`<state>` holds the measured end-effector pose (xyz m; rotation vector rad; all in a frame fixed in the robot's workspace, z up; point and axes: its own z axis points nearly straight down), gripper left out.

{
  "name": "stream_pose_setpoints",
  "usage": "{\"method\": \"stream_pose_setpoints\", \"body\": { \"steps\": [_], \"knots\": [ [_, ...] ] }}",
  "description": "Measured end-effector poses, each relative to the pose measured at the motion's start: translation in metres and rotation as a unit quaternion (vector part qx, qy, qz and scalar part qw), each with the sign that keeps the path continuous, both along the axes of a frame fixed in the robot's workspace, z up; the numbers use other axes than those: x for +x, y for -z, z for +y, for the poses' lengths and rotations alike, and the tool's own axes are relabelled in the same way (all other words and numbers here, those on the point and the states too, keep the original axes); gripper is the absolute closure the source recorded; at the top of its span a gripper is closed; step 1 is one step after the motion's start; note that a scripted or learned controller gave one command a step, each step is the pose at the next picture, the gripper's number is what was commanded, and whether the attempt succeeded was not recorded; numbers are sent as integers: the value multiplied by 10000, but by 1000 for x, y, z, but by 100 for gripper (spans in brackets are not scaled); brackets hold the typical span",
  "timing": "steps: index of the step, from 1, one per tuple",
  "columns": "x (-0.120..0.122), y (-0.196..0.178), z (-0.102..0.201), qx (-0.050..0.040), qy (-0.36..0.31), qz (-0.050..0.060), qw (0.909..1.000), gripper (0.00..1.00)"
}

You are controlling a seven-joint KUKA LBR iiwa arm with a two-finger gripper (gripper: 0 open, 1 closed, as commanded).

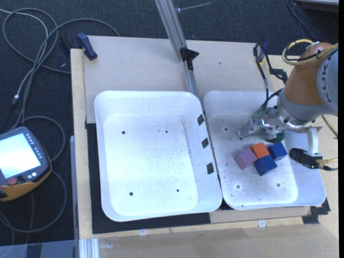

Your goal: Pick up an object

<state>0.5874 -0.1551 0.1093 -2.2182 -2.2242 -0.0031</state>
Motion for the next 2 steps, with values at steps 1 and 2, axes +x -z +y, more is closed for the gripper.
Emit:
{"method": "stream_pose_setpoints", "body": {
  "steps": [1, 2],
  "knots": [
    [-50, 10, 47, 13, 1, 35, 10000, 0],
    [-85, 10, 74, 7, 10, 26, 10000, 0]
  ]
}}
